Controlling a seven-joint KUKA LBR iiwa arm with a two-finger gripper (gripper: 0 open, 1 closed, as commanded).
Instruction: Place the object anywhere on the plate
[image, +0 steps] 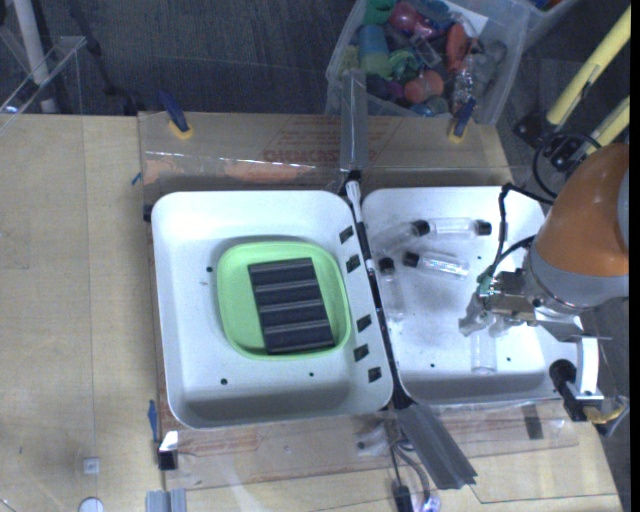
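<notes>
Two bins (180, 300): black block (291, 305) on green plate (232, 290), left.

My arm (598, 225) is cut off by the right edge, and it hides the right bin's (440, 375) far corner. My gripper (484, 322) is too blurred to read. The tubs (430, 45) of toys run off the top.

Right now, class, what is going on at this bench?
A grey and orange robot arm reaches in over the right bin, its gripper low above the bin floor. Several clear tubes with black caps lie in that bin. In the left bin sits a green plate with a dark ridged block on it.
</notes>
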